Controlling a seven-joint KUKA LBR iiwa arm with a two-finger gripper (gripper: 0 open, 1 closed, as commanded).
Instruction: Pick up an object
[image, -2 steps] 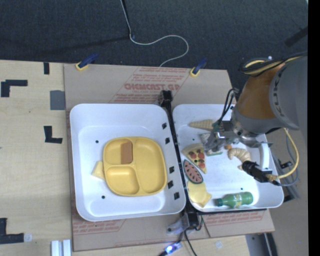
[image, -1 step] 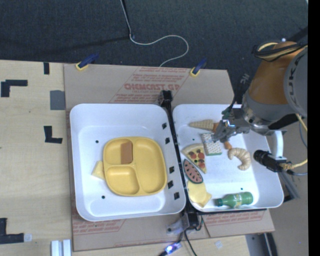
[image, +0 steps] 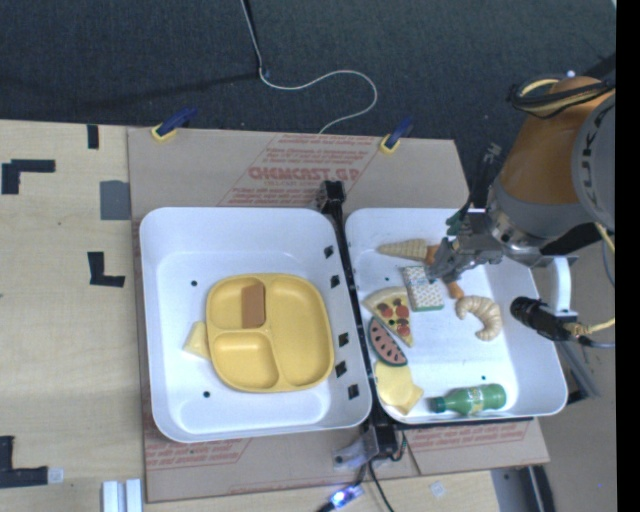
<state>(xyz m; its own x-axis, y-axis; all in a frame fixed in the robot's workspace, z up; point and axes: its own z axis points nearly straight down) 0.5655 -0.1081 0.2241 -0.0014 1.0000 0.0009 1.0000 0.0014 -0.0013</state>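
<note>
Hovering low in the right bin (image: 545, 385), the gripper (image: 447, 258) sits over the waffle piece (image: 423, 287), beside the cone (image: 407, 249); its grip can't be read. Croissant (image: 481, 315) and bottle (image: 470, 400) lie nearer the rim. Cardboard (image: 290, 170) underlies both bins.

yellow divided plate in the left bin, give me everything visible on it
The yellow divided plate is a rounded-square tray, plastic by its look, split by raised ridges into three compartments. It lies flat, right way up, near the middle of the left bin. A small brown rectangular piece lies in its upper-left compartment; the other two look bare. A pale yellow wedge pokes out at its left edge, seemingly tucked partly beneath it. Whether the two touch is unclear.
</note>
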